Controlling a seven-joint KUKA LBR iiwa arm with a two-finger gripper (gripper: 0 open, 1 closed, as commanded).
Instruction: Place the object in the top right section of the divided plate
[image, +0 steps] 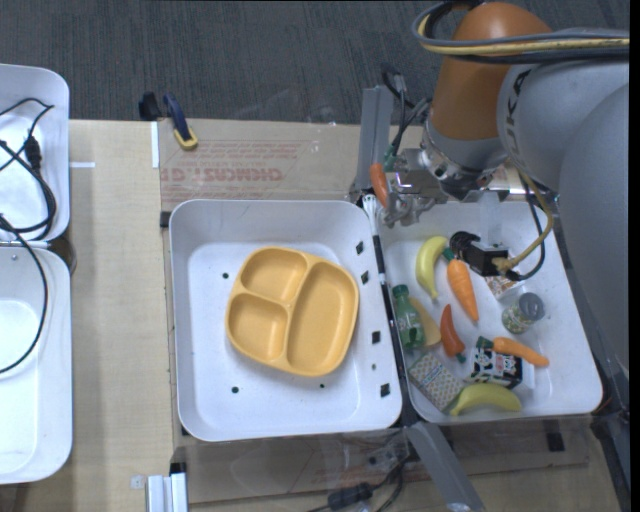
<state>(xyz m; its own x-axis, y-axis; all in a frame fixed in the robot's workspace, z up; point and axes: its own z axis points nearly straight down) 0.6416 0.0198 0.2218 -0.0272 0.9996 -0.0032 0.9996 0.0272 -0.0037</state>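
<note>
Camera view showed, nearest, the right bin (590, 385) with a banana (484, 400), a carton (497, 366), carrots (461, 287) and a green bottle (406, 314). The yellow plate (292, 311) lay in the left bin (190, 330) on the worktop (110, 300). Farther back, the tool (392, 205) hung over the right bin's far left corner, an orange carrot (379, 185) beside it; I cannot tell whether it gripped the carrot.

A yellow divided plate (293, 312) with three sections lies flat and slightly rotated in the left white bin (200, 390). At about two o'clock from it, a small orange carrot-like object (379, 184) sits between the tool's (385, 200) fingers, above the bins' shared edge.
</note>
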